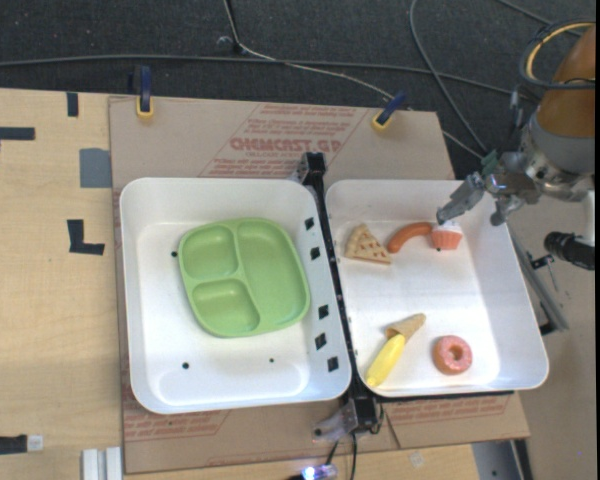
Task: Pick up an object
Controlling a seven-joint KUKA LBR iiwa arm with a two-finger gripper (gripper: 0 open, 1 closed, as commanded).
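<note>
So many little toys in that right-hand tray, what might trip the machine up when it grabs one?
The tool sits by the small pink cupcake, which touches the curved orange sausage; a grab might catch both or nudge one away. The cupcake also lies close to the right white bin's far wall, so a finger may bump it.

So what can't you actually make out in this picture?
- The gripper, camera view: blurred and seen at a slant, so whether it is open or shut cannot be told.
- The pink item under it: small, partly covered by the gripper; contact cannot be judged.
- The arm: cut off by the frame's right edge.
- The yellow toy near the right bin front wall: too small to identify.
</note>
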